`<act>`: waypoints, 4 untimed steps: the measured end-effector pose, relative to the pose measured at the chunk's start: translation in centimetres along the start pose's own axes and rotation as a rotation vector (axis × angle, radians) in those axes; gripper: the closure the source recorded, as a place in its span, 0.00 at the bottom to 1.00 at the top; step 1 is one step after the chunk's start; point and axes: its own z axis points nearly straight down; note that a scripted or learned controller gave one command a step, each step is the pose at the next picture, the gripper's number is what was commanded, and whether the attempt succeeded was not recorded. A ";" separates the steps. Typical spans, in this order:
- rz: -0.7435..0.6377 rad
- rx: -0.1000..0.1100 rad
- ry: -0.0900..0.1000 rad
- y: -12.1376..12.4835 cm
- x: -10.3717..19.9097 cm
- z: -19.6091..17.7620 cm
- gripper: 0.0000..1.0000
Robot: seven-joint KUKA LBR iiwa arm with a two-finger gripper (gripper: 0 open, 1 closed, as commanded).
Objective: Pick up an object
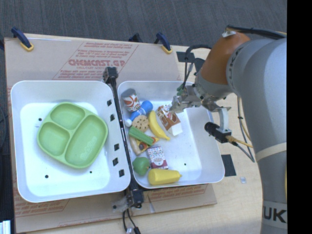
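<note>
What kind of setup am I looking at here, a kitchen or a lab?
Most likely a robot-grasping test bench: two white bins clamped on cardboard, toy food such as a banana, and a green divided plate.

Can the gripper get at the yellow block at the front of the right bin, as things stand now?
Probably yes. The yellow block lies uncovered at the near wall of the right bin, with bare floor beside it. The gripper is over the carton, further back.

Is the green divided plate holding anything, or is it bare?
Bare. The green divided plate lies flat in the left bin, and all three of its compartments show plain green.
</note>
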 end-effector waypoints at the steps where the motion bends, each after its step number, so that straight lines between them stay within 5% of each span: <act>1: 0.004 0.017 0.000 0.0 -0.7 -6.0 1.00; 2: 0.004 0.018 0.001 0.0 -0.6 -5.9 0.00; 3: 0.005 0.018 0.002 -4.8 3.4 3.0 0.00; 4: -0.001 0.022 0.000 -4.8 3.3 2.0 1.00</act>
